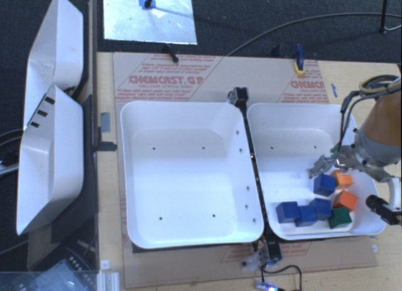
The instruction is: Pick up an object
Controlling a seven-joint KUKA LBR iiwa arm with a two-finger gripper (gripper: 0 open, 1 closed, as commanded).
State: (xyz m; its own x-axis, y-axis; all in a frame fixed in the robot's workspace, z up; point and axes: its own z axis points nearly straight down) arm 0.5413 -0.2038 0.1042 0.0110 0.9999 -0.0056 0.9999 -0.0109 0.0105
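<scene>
Gripper [321, 165] low, arm from right

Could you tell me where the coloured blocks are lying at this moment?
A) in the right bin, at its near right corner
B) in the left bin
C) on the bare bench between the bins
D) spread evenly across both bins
A: the blue blocks, the orange blocks and the green block all lie bunched in the near right corner of the right bin, just under the gripper.
</scene>
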